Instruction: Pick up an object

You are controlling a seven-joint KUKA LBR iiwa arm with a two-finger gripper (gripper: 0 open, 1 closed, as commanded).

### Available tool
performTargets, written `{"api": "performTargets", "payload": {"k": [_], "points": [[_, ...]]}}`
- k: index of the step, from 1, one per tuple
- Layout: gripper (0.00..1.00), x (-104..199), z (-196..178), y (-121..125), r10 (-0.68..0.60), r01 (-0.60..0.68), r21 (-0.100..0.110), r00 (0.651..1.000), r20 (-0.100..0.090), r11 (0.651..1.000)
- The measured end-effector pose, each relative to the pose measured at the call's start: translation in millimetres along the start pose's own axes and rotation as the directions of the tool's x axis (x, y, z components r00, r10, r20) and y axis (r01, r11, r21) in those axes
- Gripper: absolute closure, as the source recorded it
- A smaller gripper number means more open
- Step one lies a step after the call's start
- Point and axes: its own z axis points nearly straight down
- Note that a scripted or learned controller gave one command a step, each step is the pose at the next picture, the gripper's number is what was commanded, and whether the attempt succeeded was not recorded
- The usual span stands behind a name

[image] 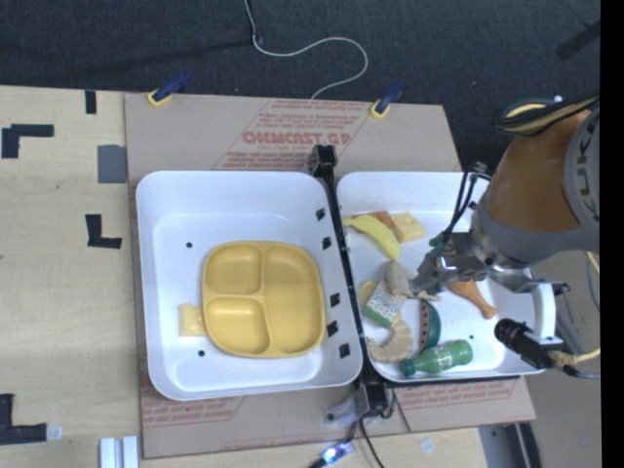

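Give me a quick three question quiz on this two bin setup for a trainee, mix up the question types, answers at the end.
1. True or false: the yellow divided plate lies in the same bin as the green bottle.
2. Multiple choice: the hand is over which bin? A) the left bin B) the right bin C) neither, it is over the cardboard.
3. Fill in: the banana lies toward the ______ edge of its bin, far or near.

Key
1. False; the plate is in the left bin, the bottle in the right.
2. B
3. far
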Motion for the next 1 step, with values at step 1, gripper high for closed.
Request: {"api": "performTargets", "payload": {"k": [1], "points": [[1.00, -13.7, -8.8, 2.6, 0.001, -0.001, -0.001, 1.000, 0.001, 1.000]]}}
